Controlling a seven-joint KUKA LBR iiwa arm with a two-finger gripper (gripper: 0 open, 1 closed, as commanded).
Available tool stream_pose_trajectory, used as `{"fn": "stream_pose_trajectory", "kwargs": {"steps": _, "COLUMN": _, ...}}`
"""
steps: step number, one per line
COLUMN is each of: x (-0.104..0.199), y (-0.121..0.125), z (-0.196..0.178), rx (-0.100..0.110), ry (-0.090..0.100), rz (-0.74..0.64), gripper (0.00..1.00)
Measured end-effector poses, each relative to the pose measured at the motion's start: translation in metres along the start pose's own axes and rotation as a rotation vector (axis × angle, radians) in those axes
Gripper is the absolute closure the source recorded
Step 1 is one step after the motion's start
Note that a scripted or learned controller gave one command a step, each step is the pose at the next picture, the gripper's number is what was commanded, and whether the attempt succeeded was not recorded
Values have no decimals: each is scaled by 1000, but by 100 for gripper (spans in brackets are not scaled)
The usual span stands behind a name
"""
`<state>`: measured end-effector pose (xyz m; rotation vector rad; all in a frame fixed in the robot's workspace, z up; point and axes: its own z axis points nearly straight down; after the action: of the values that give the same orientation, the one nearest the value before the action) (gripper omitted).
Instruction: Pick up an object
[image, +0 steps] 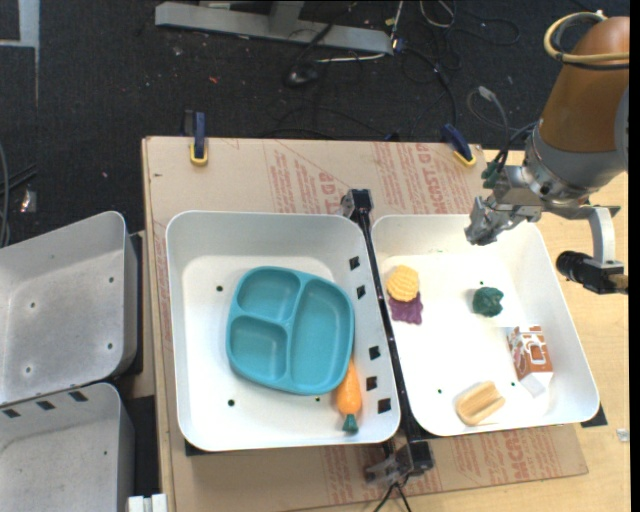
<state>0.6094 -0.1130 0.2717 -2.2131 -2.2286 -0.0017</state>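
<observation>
My gripper (482, 230) hangs over the far edge of the right bin (575, 330), with nothing visible between its fingers. In that bin lie a yellow corn cob (402, 282) on a purple piece (408, 309), a dark green lump (488, 301), a small red and white carton (529, 353) and a tan bread roll (479, 403). The green lump is the closest, a little below the gripper.
The left bin (200, 260) holds a teal divided plate (292, 330) and an orange carrot (349, 396) at its near right corner. A black divider (378, 320) runs between the bins. Clamps (199, 138) sit on the board's far edge. White trays (60, 300) lie at the left.
</observation>
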Motion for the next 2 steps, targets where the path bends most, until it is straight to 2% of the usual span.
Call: {"fn": "stream_pose_trajectory", "kwargs": {"steps": 2, "x": 94, "y": -23, "z": 23, "rx": 3, "ry": 0, "rz": 0, "gripper": 100}}
